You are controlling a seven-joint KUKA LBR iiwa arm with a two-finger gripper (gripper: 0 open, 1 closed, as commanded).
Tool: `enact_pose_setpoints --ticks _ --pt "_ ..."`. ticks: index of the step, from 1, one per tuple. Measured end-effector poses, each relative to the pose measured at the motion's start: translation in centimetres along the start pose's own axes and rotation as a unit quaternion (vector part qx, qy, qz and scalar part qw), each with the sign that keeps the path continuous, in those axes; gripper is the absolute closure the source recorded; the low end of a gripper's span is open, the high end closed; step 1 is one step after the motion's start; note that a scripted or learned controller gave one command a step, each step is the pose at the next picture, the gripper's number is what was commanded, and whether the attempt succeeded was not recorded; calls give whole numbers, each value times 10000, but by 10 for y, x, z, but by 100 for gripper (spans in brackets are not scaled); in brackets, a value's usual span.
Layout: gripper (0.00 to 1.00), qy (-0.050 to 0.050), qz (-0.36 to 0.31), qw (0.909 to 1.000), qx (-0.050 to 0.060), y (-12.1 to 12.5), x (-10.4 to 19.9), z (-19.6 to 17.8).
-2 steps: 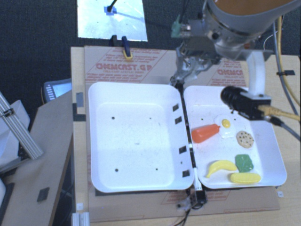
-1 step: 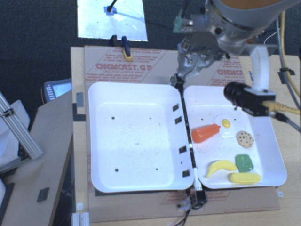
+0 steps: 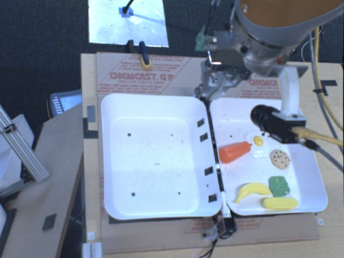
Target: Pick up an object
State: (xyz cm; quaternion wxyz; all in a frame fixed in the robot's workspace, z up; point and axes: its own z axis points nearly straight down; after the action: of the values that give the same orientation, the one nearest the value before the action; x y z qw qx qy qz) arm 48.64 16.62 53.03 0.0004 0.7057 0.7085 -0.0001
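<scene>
The right bin (image 3: 317, 190) holds several toy foods. An orange carrot (image 3: 235, 152) lies near the divider, with a fried egg (image 3: 258, 144) just to its right and a round cookie (image 3: 279, 158) beyond that. Toward the front lie a yellow banana (image 3: 252, 191), a green piece (image 3: 279, 185) and a yellow oblong piece (image 3: 280, 202). My gripper (image 3: 214, 86) hangs over the far end of the divider between the bins, well behind the carrot, with nothing seen in it. The grey and orange arm (image 3: 279, 15) looms above the far right.
The left bin (image 3: 110, 144) sits beside the right one, with black clips (image 3: 208, 171) along the shared divider. A black device on a white bracket (image 3: 275, 123) overhangs the right bin's far side. Cables (image 3: 322, 138) run along the right. A clamp (image 3: 144, 55) stands at the back.
</scene>
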Motion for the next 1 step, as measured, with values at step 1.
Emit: enact_pose_setpoints --ticks 1 --pt "100 6 15 10000 -13 22 -10 -5"
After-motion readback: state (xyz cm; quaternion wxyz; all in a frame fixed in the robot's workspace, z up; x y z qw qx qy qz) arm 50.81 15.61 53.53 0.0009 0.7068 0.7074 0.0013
